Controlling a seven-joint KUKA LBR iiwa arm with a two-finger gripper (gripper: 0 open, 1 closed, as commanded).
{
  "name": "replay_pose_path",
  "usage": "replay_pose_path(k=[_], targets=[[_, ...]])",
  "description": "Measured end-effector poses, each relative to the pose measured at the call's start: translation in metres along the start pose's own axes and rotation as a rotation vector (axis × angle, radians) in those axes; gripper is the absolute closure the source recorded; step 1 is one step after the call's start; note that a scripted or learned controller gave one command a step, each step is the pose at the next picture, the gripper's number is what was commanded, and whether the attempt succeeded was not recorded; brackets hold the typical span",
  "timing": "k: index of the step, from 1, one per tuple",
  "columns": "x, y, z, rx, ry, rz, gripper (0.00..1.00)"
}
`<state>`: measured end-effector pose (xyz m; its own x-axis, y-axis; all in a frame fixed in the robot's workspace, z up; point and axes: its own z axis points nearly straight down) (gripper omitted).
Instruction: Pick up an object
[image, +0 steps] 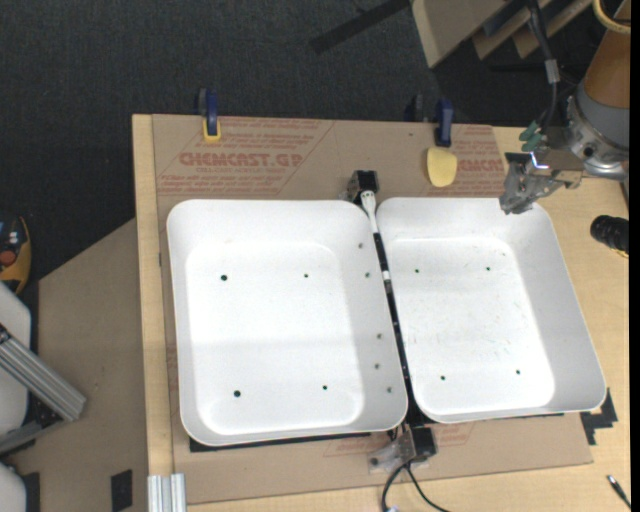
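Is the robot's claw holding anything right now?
No. The gripper hangs over the far corner of the right bin with nothing between its fingers.

single fixed camera, mounted above bench (300, 150), looking down at slant. far bench edge toward 12 o'clock, near edge toward 6. both white bins fit in frame: left bin (190, 300), right bin (570, 330). arm (600, 110) enters from 2 o'clock.

Robotics lab/test rig: two white bins (395, 300) on brown board (250, 150) w/ clamps (209, 112), loose cables (400, 480), alu. profile (40, 380).
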<state>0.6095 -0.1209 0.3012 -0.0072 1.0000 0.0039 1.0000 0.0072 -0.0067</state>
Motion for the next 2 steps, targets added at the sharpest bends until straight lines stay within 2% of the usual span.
replay_pose_path(k=[1,2], targets=[[0.007,-0.004,-0.061,-0.015,-0.006,0.005,1.00],[0.109,-0.018,0.031,0.003,0.000,-0.002,1.00]])
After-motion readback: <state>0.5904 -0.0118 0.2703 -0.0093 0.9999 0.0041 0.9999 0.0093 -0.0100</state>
